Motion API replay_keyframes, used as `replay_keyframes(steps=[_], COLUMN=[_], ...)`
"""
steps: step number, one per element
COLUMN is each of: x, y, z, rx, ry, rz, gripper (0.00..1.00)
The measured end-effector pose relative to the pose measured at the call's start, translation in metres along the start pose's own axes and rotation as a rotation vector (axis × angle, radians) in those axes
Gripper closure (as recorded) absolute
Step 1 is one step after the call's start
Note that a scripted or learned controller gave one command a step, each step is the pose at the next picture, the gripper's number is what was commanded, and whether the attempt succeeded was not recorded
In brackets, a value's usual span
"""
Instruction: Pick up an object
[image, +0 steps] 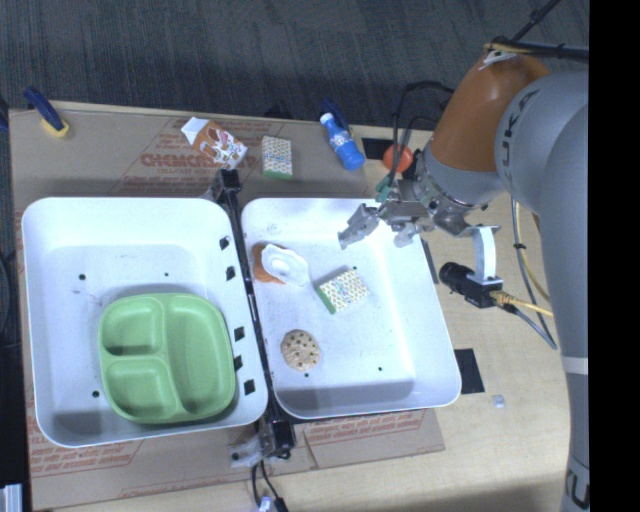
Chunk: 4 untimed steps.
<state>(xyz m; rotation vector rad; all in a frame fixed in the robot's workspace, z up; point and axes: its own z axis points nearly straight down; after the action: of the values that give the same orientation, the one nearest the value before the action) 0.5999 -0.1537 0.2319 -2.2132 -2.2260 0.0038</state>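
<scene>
Cardboard-lined bench (330, 150) carries two white bins side by side: left bin (60, 230) holds a green divided plate (166, 357), right bin (420, 340) has bare floor along its right and front sides. Red print on the cardboard reads partly like "CHEMC…", rest unreadable; snack packets (214, 143) and a blue bottle (343, 143) lie behind the bins. Claw (372, 222) hangs over the right bin's back-right area, fingers apart and holding nothing, with the patterned packet (343, 290) near below-left, the orange-white piece (277, 264) further left, the cookie (300, 350) well apart.
</scene>
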Motion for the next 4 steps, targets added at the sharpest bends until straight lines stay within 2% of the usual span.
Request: replay_keyframes(steps=[1,2,3,4], x=[-0.033,-0.001,0.053,0.024], y=[-0.061,-0.124,-0.042,0.013], z=[0.108,0.141,0.140,0.100], rx=[0.002,0.002,-0.001,-0.004], ry=[0.001,0.002,0.000,0.000], rz=[0.001,-0.002,-0.003,-0.001], gripper=[0.00,0.00,0.00,0.00])
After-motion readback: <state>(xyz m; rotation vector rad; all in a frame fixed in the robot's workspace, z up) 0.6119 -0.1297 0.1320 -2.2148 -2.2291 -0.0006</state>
